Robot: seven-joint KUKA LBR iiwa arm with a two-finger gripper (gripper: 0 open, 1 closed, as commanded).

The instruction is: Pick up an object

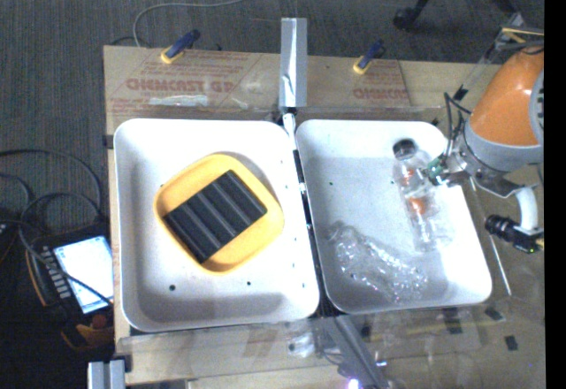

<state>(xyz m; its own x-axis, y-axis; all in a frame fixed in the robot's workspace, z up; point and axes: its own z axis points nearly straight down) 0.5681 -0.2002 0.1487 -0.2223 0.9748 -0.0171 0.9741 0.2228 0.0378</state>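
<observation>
At the right rim of the right bin (pixel 460 228), the gripper (pixel 445 168) sits low on the arm (pixel 508 113); whether its jaws are spread or pressed together cannot be told. Just left of it lies a clear plastic bottle (pixel 416 193), touching or nearly so, cap at the far end and long axis running toward the near wall. Nearer and further left, a crumpled clear wrapper (pixel 376 259) rests on the bin floor. Well away to the left, in the left bin (pixel 133 228), lies a yellow-and-black pad (pixel 219 212). Nothing appears to stand between the jaws and the bottle, likely the easiest pick.
</observation>
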